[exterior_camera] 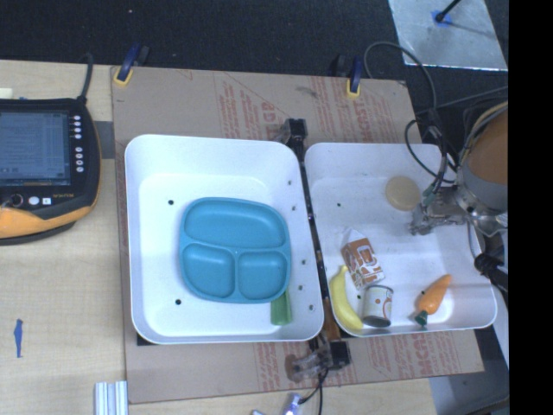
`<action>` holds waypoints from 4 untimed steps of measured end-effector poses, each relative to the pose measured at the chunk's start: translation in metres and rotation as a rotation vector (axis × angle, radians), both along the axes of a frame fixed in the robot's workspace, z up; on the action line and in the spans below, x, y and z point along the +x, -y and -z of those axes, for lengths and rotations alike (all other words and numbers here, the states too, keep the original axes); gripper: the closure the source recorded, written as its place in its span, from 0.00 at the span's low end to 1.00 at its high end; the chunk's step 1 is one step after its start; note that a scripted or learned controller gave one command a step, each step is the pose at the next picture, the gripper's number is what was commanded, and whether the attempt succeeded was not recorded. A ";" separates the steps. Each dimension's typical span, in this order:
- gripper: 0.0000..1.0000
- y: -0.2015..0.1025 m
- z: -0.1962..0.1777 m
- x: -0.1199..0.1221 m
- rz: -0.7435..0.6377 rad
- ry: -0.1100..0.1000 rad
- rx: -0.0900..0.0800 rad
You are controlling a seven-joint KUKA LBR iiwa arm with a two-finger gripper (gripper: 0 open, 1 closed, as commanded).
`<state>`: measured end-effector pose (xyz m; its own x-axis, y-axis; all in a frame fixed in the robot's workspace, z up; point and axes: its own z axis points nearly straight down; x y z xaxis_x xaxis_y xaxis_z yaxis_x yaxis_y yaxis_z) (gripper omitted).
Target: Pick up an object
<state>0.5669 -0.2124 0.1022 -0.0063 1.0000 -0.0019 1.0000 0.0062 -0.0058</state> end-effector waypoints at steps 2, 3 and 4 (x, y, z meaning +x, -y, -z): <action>0.00 -0.001 0.010 0.074 0.003 0.004 0.003; 0.00 0.000 0.010 0.090 0.002 0.005 0.002; 0.00 -0.042 0.011 0.007 0.001 0.001 0.001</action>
